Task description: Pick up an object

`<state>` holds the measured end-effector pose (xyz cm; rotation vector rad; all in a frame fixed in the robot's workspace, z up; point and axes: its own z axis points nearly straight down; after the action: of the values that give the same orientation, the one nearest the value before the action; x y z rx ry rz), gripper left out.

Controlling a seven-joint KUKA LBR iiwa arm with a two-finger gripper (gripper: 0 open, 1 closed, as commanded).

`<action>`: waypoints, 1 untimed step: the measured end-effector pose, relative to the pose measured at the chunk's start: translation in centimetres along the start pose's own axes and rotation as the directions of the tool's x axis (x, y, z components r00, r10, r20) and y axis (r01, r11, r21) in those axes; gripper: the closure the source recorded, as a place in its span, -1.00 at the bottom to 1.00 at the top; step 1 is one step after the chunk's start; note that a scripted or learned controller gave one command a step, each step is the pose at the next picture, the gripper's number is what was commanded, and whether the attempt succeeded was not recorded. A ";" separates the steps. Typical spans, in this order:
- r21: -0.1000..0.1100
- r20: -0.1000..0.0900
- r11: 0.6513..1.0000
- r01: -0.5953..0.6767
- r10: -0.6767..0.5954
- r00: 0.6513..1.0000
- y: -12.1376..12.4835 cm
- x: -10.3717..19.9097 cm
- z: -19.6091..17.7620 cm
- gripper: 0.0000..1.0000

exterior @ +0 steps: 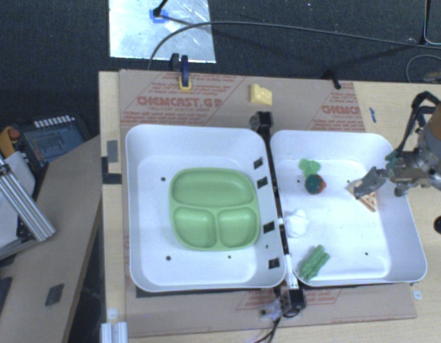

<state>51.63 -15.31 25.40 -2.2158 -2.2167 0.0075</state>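
I look down at a slant on a worktop (206, 98) carrying two shallow white bins side by side. The left bin (145, 156) holds a pale green divided plate (213, 209). The right bin (402, 256) holds several small items: a green leafy piece (309, 166), a dark teal-and-red ball (316, 184) just below it, a crumpled white lump (296, 224) by the centre divider, and a green ribbed piece (313, 262) near the front edge. A small yellow block (261, 94) lies outside the bins, on the cardboard behind them.

My arm reaches in from the right. The gripper (367, 188) sits over the right bin's far right side, with a tan, wedge-shaped piece (369, 201) at its tip. The wedge appears to touch the gripper, but I cannot tell whether the gripper is closed on it or merely beside it.

I judge the wedge light and rigid, possibly toy food with smooth, slippery faces; pinching across its flat sides near the wide end seems safest.
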 end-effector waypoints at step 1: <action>-0.010 0.002 1.000 0.003 -0.003 1.000 0.2 0.0 -0.5 -1.00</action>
<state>51.85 -15.28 25.89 -2.2191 -2.2261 -0.0015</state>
